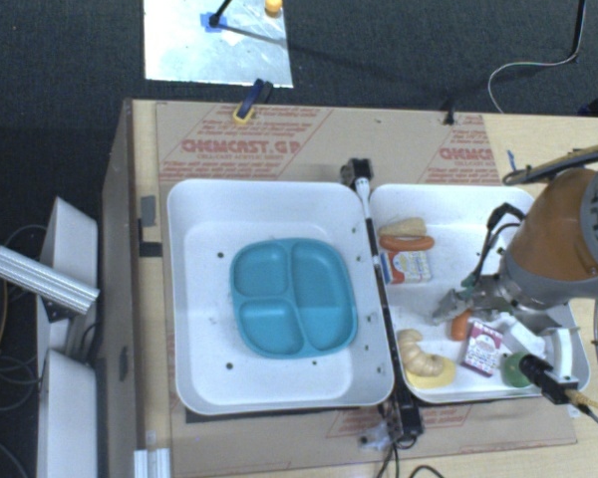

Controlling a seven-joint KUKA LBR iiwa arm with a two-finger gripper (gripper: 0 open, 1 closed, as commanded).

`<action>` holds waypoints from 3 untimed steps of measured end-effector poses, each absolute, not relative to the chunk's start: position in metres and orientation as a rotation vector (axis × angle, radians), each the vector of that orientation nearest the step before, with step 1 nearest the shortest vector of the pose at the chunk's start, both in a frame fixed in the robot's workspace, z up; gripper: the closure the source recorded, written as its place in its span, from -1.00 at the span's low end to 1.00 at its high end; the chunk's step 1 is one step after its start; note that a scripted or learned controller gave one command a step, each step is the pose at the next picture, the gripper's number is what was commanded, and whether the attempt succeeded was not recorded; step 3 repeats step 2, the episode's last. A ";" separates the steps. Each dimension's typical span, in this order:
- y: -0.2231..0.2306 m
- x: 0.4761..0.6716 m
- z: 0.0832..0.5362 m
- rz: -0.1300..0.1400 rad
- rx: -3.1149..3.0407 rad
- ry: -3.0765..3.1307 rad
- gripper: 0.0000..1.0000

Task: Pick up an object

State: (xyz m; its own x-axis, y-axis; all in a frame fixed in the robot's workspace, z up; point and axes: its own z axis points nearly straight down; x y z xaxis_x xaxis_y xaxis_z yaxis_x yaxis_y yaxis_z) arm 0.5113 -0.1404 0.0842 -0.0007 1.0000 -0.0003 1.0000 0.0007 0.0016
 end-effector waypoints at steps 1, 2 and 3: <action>-0.140 0.512 0.095 0.004 2.219 2.221 1.00; -0.066 0.530 0.185 0.003 2.217 2.224 1.00; -0.066 0.530 0.185 0.003 2.217 2.224 1.00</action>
